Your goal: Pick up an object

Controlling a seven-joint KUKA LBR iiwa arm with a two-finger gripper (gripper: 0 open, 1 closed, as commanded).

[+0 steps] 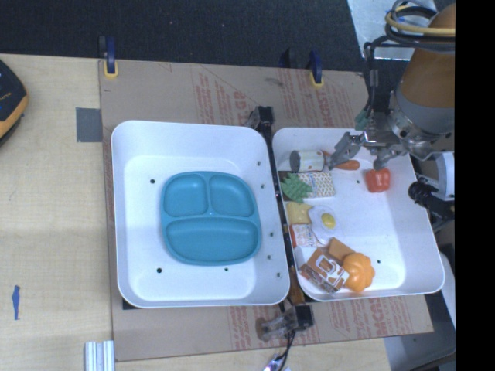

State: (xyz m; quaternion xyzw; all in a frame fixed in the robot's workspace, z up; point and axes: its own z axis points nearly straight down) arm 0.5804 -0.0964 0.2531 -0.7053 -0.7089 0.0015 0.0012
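Seen from above at a slant: bench (54,230) w/ cardboard sheet (193,83) clamped at far edge by two blue-handled clips (109,56). Two shallow white bins side by side on cardboard.

Left bin (124,207): holds one blue divided plate (210,216), three compartments, lying flat near bin centre, well apart from all walls.

Right bin (410,238): holds the loose pick items. Near far-left corner: small pale cylinder (308,161) lying on its side. Just beside it, toward centre: thin orange carrot-like piece (348,165). Along left wall, far to near: green leafy item (294,187), pale perforated card (321,183), yellow block (297,212), flat white piece w/ yellow centre, egg-like (326,221). At near-left corner: brown printed packet (325,267) touching an orange rounded item (357,272). Red pepper-like item (377,179) near far edge, right of centre.

Grey arm w/ orange band (430,68) entering at right, over far-right corner of right bin. Gripper (363,157) spread apart, nothing between fingers; one fingertip (338,161) just beside carrot-like piece, other finger (383,158) just above red item. Contact w/ either: cannot tell.

Also on bench: dark object w/ yellow trim (9,99) at left edge; grey tape patch (88,124) left of left bin; black fittings (263,117) btwn bins at far and near ends.
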